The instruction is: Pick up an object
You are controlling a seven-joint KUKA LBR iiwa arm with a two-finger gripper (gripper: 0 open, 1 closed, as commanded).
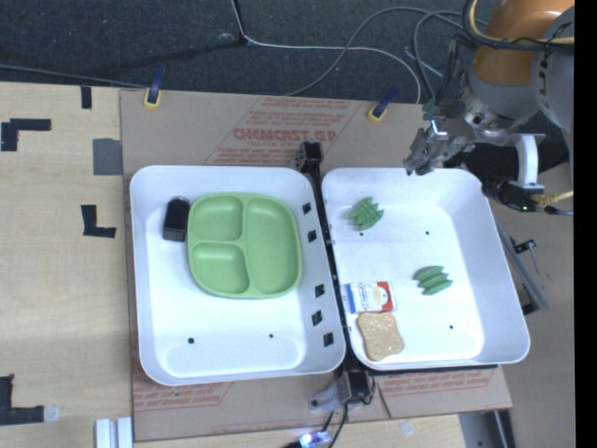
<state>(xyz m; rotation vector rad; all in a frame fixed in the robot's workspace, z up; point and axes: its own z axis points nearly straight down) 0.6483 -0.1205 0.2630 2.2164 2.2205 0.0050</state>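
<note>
My gripper (422,160) hangs above the far rim of the right bin (466,187), near its back right corner, with nothing seen between its fingers. In that bin lie a green leafy piece (367,214) at the back left, a green pea pod (432,280) toward the middle right, a small white and blue carton (370,297) and a slice of toast (381,335) at the front left. The left bin (159,325) holds a green divided plate (244,245) with a small black block (175,218) beside its left edge.
A black clip divider (320,250) runs between the two bins. Both bins rest on a cardboard sheet (280,129). Cables (373,26) trail over the dark surface at the back. The arm's orange band (522,7) is at the top right.
</note>
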